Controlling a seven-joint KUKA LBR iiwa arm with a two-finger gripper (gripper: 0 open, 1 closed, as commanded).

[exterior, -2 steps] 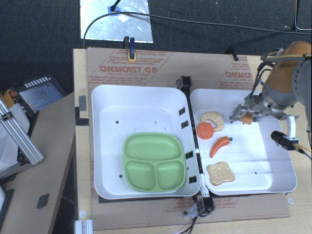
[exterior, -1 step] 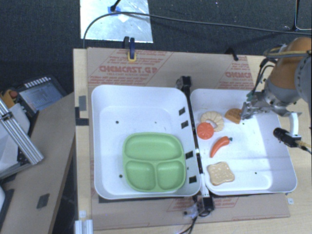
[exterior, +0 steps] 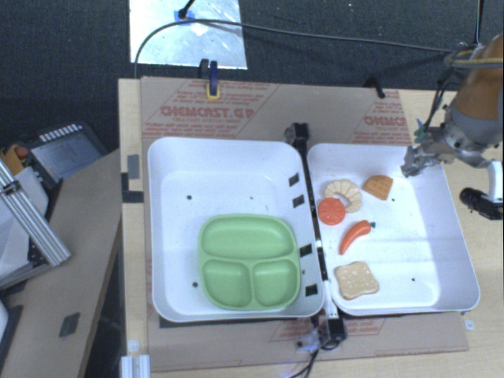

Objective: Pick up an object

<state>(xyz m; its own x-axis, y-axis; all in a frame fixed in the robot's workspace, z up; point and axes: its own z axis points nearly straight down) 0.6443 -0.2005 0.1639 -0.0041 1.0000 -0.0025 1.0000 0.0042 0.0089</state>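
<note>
With its finger state impossible to tell, the gripper (exterior: 415, 164) hangs over the right bin's (exterior: 441, 242) back edge, risking a rim strike instead of the bread wedge (exterior: 379, 187).

Bins (exterior: 228, 160) glossy white plastic; green tray (exterior: 249, 260) inside left bin matt plastic; cardboard sheet (exterior: 260, 105) beneath bins dull.

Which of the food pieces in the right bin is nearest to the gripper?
The orange-brown piece. It lies at the group's upper right, closest to the gripper; the others sit farther left or lower.

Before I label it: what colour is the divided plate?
Light green, clearest in the camera view.
</note>
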